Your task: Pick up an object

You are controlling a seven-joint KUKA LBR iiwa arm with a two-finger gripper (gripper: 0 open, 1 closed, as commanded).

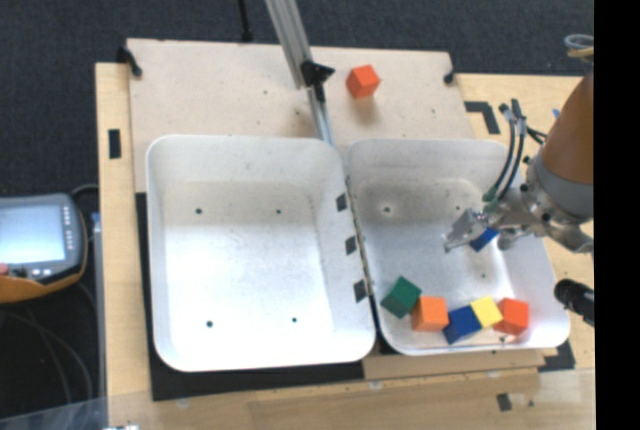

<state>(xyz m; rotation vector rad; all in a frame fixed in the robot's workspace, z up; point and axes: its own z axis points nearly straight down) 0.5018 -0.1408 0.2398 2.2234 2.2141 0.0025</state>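
A small grey screen device (38, 238) sits at the far left edge, off the bench, on the dark floor.

Next comes the left white bin (170, 168), a shallow tray with rounded corners and a few dark specks on its floor. A slanted metal rail (280, 3) rises from the bench behind the two bins, and an orange cube (363, 81) rests on the bare board behind them, outside both bins.

The right white bin (400, 173) touches the left one along its side. Near its front wall lies a row of small blocks close together: a green cube (401, 297), an orange block (431, 313), a blue block (462, 323), a yellow block (486, 311) and a red-orange block (513, 315).

Above that row, toward the middle right of this bin, hangs the gripper (478, 234), reaching in from the right on the grey arm (565, 173) with its orange band. A small blue object (484, 239) sits right at the fingertips, partly hidden by the metal fingers. It appears as a short, bright blue piece, smaller than the blocks in the row. Whether the fingers are clamped on it or simply beside it cannot be told, as the claw is small and blurred here. The blue piece is well apart from the row of blocks below it.
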